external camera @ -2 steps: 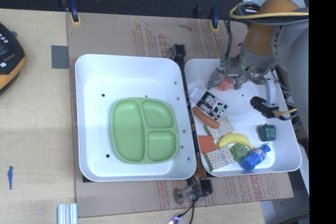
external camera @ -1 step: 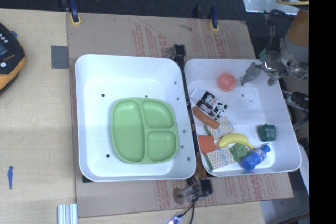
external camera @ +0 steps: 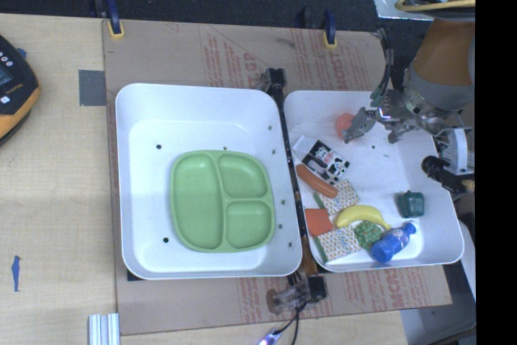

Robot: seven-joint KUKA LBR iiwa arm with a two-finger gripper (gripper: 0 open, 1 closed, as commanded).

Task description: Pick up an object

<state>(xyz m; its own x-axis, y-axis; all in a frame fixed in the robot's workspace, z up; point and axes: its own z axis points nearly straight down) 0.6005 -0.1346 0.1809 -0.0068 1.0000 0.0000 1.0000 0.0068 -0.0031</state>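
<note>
Nearest the camera, along the near edge of the right bin (external camera: 436, 258), a blue bottle (external camera: 393, 242) is lying tilted beside a green round piece (external camera: 368, 233), with a yellow banana (external camera: 361, 215) just behind them and a patterned card (external camera: 340, 242) to their left. An orange block (external camera: 318, 221) is sitting at the left wall of that bin, and a little farther in an orange sausage-shaped toy (external camera: 317, 181) is lying aslant, touching a black-and-white box (external camera: 324, 160). A dark green cube (external camera: 411, 204) is resting apart from the pile, toward the right. In the left bin (external camera: 137, 174) a green divided plate (external camera: 221, 200) is lying flat near the middle. Farther back, the gripper (external camera: 374, 128) is hanging over the far part of the right bin, its fingers spreading apart and holding nothing; a small red object (external camera: 346, 124) is sitting just left of them. The bins are resting on brown board on the table (external camera: 48, 198), where an orange-and-black device (external camera: 12, 93) is lying at the far left.
</note>
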